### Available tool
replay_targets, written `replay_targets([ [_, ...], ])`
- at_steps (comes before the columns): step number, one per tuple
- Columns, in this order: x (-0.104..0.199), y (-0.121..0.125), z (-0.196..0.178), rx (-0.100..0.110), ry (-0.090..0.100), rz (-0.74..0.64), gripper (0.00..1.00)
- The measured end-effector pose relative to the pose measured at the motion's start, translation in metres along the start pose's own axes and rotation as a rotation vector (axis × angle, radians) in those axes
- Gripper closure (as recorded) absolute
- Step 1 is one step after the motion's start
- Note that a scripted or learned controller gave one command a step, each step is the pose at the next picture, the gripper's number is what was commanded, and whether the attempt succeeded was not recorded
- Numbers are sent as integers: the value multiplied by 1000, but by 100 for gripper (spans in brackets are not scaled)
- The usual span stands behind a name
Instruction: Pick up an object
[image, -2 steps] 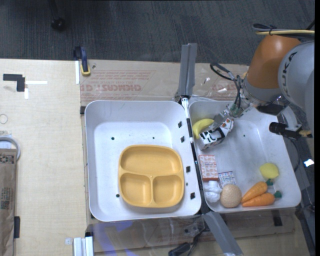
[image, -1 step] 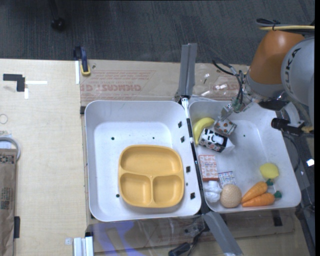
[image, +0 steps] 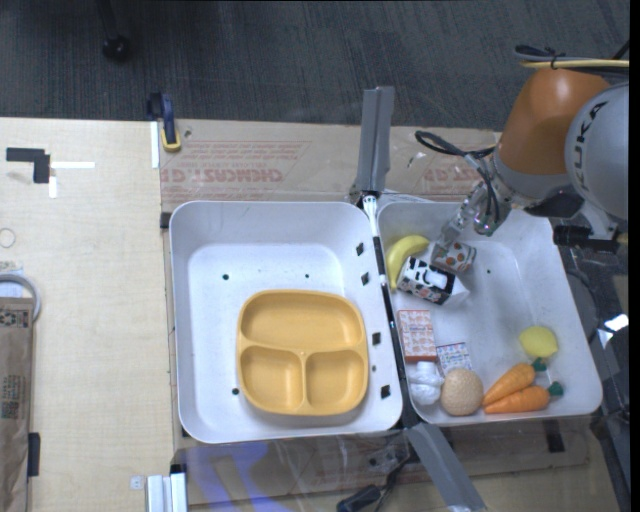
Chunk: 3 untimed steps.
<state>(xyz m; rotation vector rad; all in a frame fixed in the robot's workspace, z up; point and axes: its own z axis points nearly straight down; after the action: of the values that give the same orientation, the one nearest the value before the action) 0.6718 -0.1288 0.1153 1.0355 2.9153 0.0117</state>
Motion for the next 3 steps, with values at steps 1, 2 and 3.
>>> replay_targets([
  [1, 29, 12, 0, 6, 6, 443, 100],
  [2, -1, -53, 21, 26, 36, 203, 100],
  [3, -32, -70, 22, 24, 36, 93, 100],
])
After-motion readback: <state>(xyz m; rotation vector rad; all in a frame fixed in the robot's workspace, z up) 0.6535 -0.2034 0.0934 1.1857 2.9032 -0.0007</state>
